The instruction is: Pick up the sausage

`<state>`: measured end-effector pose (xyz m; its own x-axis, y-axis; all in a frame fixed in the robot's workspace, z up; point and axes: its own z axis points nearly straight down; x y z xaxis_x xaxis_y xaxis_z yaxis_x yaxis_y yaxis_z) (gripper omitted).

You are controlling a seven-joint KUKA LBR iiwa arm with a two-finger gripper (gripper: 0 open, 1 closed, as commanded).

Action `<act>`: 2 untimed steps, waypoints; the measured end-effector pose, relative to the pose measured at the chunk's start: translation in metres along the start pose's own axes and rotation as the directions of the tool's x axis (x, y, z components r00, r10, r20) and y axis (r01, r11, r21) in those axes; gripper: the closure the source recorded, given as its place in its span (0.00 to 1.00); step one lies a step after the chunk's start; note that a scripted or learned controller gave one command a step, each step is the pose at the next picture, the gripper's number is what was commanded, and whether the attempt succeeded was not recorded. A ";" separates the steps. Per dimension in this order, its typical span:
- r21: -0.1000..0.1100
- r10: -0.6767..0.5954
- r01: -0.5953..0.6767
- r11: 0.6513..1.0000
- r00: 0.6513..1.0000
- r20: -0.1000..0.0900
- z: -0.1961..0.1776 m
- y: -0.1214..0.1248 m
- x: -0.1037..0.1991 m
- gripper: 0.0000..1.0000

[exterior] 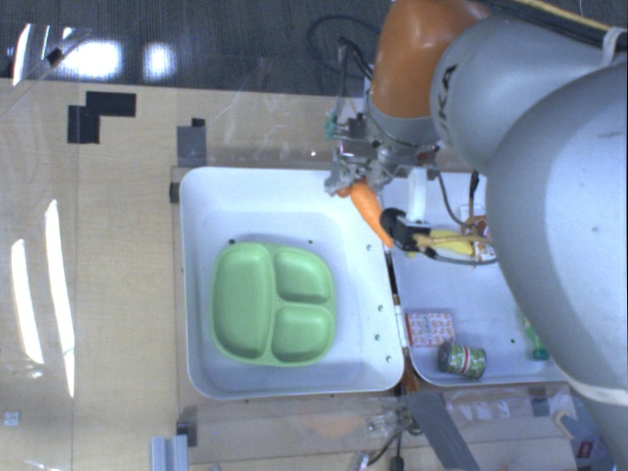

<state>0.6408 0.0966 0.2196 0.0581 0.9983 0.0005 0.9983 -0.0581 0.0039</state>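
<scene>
**One sausage seen at the gripper, above the rim between the bins**

Two shallow white bins were set side by side on the bench. In the left bin (196,263), a green divided plate (275,302) lay towards the near edge, flat on the floor of the bin. The gripper (355,180) was positioned over the far right corner of that bin, under the orange band (417,47) of the arm. The sausage (369,212), orange in colour, was seen with its upper end at the fingertips and its length slanting down along the rim shared by the two bins; it appeared to be clamped between the fingers. In the right bin (422,366), a small patterned card (429,327) and a green can (461,360) lay near the near edge, and a yellow object (453,243) lay just beside the dividing rim.
</scene>
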 end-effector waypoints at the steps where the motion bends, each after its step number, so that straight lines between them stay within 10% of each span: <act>1: -0.003 -0.128 0.128 0.992 0.992 0.001 0.004 0.033 -0.063 1.00; 2: -0.001 -0.163 0.163 0.987 0.987 -0.001 0.016 0.013 -0.003 1.00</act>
<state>0.6540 0.0930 0.2035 -0.1052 0.9944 0.0010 0.9944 0.1052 0.0047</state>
